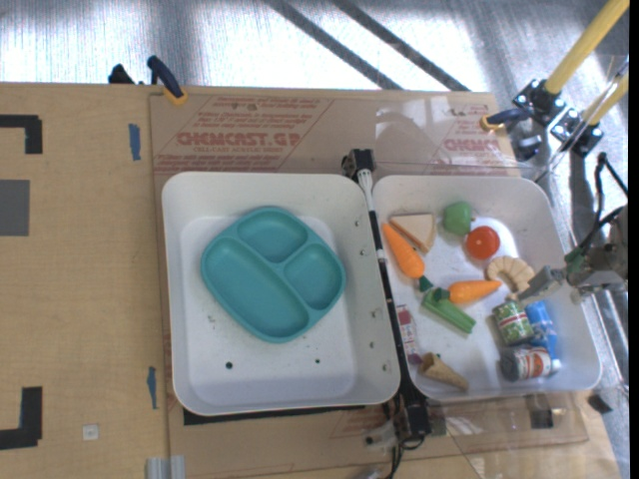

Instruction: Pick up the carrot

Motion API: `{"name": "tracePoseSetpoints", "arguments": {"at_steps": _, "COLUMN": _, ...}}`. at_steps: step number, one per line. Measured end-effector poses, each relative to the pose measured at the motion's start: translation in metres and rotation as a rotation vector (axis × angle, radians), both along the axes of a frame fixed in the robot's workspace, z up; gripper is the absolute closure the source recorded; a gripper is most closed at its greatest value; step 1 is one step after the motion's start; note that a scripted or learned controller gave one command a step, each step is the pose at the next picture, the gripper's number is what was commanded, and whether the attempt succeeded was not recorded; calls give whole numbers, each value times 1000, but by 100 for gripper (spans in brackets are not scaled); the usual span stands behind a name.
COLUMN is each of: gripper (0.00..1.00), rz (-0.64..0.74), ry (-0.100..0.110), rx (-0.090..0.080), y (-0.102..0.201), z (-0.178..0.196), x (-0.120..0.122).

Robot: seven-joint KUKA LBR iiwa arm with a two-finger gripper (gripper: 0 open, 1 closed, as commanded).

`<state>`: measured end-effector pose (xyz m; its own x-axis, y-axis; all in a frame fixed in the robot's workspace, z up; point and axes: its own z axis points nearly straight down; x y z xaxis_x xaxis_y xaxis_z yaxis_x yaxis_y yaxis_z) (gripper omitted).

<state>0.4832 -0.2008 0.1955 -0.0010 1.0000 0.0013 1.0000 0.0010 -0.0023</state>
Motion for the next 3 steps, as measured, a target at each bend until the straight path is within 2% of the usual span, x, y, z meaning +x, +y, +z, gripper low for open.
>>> {"name": "tracePoseSetpoints", "arguments": {"at_steps": 1, "gripper": 0, "rz": 199, "ry": -5, "rx": -1, "y": 57, "z": -52, "x": 83}}
{"name": "tracePoseSetpoints", "arguments": {"at_steps": 2, "gripper": 0, "rz": 126, "ry": -17, "rx": -6, "y": 104, "z": -105, "x": 49}}
{"name": "tracePoseSetpoints", "arguments": {"at_steps": 3, "gripper": 100, "rz": 124, "ry": -28, "rx": -11, "y": 103, "z": -93, "x": 52}}
